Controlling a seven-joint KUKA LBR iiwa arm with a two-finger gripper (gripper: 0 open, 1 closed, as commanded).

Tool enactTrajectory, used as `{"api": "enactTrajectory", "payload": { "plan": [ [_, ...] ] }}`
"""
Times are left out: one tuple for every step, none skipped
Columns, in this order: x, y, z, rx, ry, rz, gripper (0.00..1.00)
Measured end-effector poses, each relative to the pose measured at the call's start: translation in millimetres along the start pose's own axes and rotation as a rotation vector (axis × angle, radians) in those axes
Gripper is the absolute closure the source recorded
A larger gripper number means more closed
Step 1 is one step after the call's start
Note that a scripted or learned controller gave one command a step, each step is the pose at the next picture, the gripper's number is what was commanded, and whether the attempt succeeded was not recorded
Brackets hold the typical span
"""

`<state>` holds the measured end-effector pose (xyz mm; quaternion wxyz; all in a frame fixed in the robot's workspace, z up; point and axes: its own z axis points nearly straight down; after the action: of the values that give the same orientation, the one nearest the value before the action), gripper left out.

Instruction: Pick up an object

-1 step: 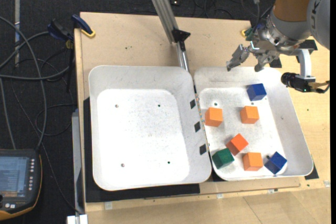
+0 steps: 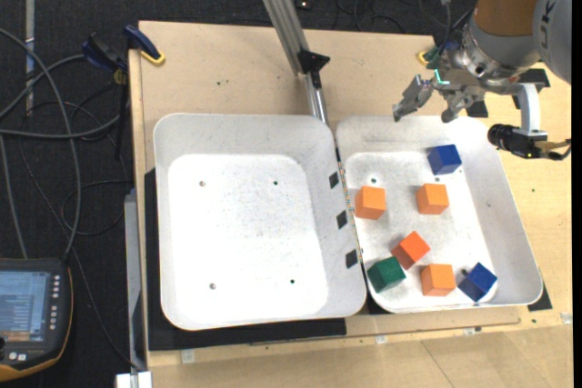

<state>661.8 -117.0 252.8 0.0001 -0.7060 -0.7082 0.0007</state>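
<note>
Blocks, seven in all, lie in the right bin (image 2: pixel 509 223): a blue block (image 2: pixel 444 159) near the far edge, two orange blocks (image 2: pixel 370 202) (image 2: pixel 433 198) side by side in the middle, a third orange block (image 2: pixel 413 247) below them, and along the near edge a green block (image 2: pixel 386 273), a fourth orange block (image 2: pixel 437 279) and a second blue block (image 2: pixel 477 281). That last orange block and the second blue one sit just beside each other. The pincer (image 2: pixel 426 99) hangs above the far rim of the right bin, up and left of the first blue block, its two fingers spread apart with nothing between them. The left bin (image 2: pixel 182 195) sits beside the right one on the bench (image 2: pixel 227 68).
</note>
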Motion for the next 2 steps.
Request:
{"api": "enactTrajectory", "payload": {
  "plan": [
    [5, -4, 45, 0.003, 0.000, 0.001, 0.00],
    [4, -11, 90, 0.004, 0.000, 0.003, 0.00]
  ]
}}
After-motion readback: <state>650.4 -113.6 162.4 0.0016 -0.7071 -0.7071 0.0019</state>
